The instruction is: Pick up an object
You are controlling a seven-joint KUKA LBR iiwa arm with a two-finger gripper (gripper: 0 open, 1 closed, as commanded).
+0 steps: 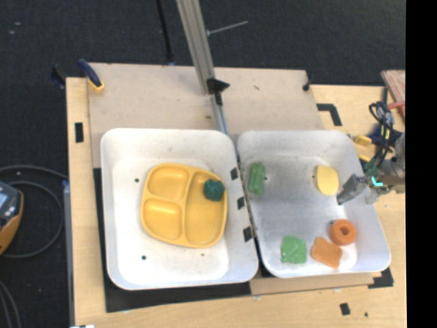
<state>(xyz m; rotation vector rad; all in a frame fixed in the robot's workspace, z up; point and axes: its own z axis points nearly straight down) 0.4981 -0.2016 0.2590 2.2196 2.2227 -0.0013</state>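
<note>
My gripper (pixel 360 191) hangs over the right rim of the right bin (pixel 287 149), open, with nothing between its fingers. A yellow rounded object (pixel 327 180) lies just to its left, close to the nearer finger. Below the gripper sit an orange ring (pixel 343 231) and an orange block (pixel 326 252). A green block (pixel 294 249) lies near the bin's front wall. By the bin's left wall rests a long green piece (pixel 256 178).
The left bin (pixel 123 156) holds a yellow divided plate (pixel 181 214) with a dark green object (pixel 214 190) in its upper right compartment. An aluminium post (pixel 196 39) rises behind the bins. Cables (pixel 382 118) hang at the far right.
</note>
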